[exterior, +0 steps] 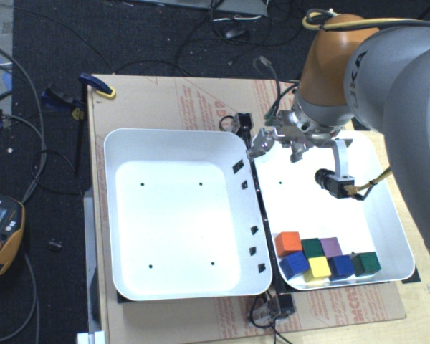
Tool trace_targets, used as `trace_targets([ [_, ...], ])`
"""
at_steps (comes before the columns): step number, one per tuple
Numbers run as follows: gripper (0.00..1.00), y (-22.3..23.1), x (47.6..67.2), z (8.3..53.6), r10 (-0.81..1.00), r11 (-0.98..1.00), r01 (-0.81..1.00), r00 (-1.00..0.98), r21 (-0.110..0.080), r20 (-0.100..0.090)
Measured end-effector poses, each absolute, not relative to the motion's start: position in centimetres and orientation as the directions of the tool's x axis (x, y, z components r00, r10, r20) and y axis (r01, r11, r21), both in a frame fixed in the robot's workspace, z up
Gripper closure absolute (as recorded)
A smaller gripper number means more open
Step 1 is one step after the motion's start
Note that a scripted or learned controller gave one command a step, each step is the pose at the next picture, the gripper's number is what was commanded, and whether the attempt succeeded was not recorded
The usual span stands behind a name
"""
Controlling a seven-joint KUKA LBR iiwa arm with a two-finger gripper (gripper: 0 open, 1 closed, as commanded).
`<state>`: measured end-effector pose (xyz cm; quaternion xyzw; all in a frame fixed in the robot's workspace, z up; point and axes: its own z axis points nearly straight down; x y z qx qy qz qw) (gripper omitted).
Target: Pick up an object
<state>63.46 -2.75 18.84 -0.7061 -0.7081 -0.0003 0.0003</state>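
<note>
Hovering hand [295, 151], blocks [322, 257] well below

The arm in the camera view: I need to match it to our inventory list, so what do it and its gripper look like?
The arm is bulky and rounded, with smooth grey shells and an orange band above the wrist. Dark lettering runs along the grey shell beside the band. A yellowish cable loops over the top of the orange section. Below sits a metallic wrist assembly with the gripper, plus a white bracket carrying a small black part with thin wires.
</note>
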Motion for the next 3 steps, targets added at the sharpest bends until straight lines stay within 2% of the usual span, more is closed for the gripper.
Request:
trace_targets([
  [1,0.0,-4.7,58.1,18.8,1.0,-0.002,1.0,0.002,-0.002,0.0],
  [2,0.0,-5.3,61.8,18.8,1.0,0.001,1.0,-0.001,0.001,0.0],
  [3,0.0,-9.5,54.4,18.8,1.0,-0.005,1.0,0.005,-0.002,-0.001],
])
